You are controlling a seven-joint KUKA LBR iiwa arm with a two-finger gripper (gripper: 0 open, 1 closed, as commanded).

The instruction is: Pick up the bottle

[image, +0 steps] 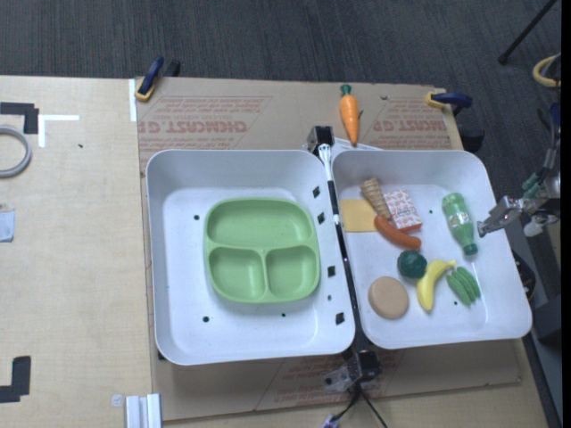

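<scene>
So in the camera view the arm is barely poking in from the right edge of the frame, about mid-height. The gripper (496,221) sits right over the right rim of the right bin (500,324), with its metal tip pointing left toward the bottle (459,222). Can't tell how the jaws stand, it's too small and blurry there.

The bottle is green and lies in the upper right part of the right bin, neck pointing down-frame, just beside the gripper tip and near the bin's right wall. Not much room on that side. To its left there's bare white floor before you hit the sausage (397,233) and the red-and-white packet (401,209). Below it sit the green pea pods (464,284) and the banana (433,283), fairly close to the neck end.

The left bin (174,239) holds a green divided plate (262,251) in the middle, well apart from everything.
</scene>
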